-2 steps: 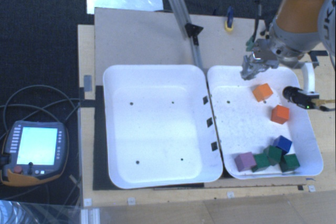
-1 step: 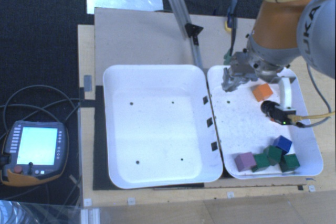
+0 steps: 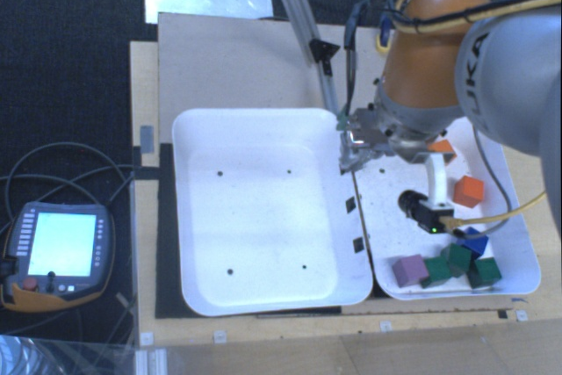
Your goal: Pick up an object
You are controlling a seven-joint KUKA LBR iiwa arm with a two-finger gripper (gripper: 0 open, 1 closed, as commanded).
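My jaws hang well left of the orange block (image 3: 469, 189) and a little above it in the right bin (image 3: 386, 224); I cannot tell whether they are spread. Green blocks (image 3: 457, 259) cluster below that block.

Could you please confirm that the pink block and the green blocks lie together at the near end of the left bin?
Not quite. The pink block and the green blocks do lie together at the near end, but in the right bin, not the left one, as the camera view shows.
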